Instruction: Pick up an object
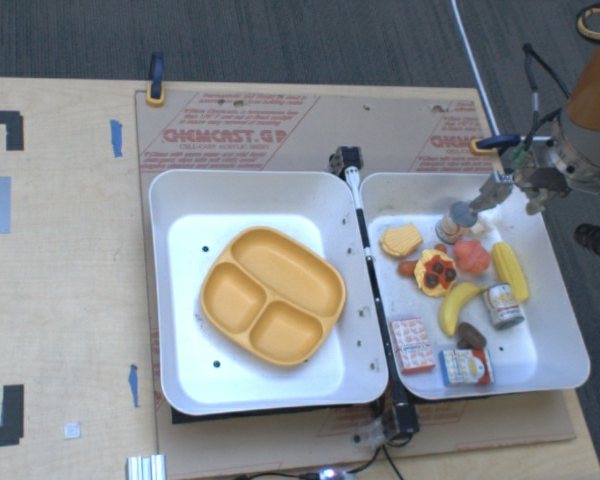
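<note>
The right bin (560, 343) holds several toy foods: a tan cracker (401, 239), a pizza slice (437, 271), a banana (458, 306), a corn cob (510, 271), a pink lump (471, 256), a small can (503, 306), a red and white box (412, 344) and a small carton (464, 366). My gripper (517, 193) hangs over the far right part of this bin, above and behind the pink lump and the corn cob. A grey rounded piece (464, 212) lies just to its lower left, by a small round item (447, 231). I see nothing held.
The left bin (180, 268) holds a yellow divided tray (272, 295). A black divider (365, 258) runs between the bins. The arm's orange band (590, 88) sits at the right edge, with cables near it.
</note>
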`<state>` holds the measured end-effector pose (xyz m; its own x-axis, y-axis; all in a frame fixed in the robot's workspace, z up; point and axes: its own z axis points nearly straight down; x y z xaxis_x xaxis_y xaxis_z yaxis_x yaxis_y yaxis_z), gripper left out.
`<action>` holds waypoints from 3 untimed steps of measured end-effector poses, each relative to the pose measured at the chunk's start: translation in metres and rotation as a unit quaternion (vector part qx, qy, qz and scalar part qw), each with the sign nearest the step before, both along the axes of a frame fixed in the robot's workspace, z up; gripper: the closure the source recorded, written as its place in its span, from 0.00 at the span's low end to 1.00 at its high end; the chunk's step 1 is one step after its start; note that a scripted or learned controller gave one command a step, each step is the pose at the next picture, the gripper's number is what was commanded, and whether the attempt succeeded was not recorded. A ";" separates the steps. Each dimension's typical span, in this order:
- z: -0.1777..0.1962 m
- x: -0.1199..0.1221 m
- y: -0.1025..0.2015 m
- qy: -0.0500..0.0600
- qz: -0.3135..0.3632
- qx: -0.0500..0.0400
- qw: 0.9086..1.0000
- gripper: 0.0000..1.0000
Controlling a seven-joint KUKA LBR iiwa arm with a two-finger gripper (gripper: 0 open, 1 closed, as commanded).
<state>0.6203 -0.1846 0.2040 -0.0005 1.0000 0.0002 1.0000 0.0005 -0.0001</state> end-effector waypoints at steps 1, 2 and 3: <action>-0.117 0.000 0.000 -0.001 0.000 0.000 1.000 0.00; -0.118 -0.052 0.072 -0.001 0.001 0.001 1.000 0.00; -0.106 -0.050 0.070 -0.005 0.000 -0.001 1.000 1.00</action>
